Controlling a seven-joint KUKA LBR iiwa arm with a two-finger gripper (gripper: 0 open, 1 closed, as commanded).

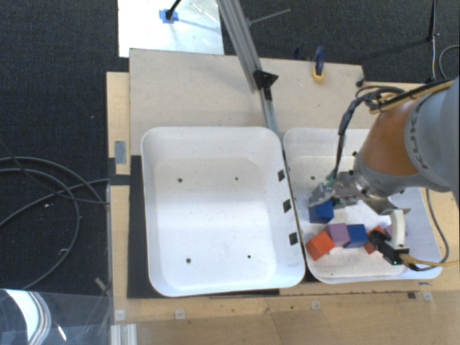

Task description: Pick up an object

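Gripper point(325, 192): over right bin point(302, 149) — grip state cannot be told.
Blue block point(321, 211): just below gripper — contact unclear.

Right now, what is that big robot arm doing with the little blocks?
The grey and orange arm is reaching down into the right bin, where small blocks lie together. Its gripper sits just above a dark blue block. Nearby lie a purple block, an orange block and another blue block. Nothing looks lifted yet.
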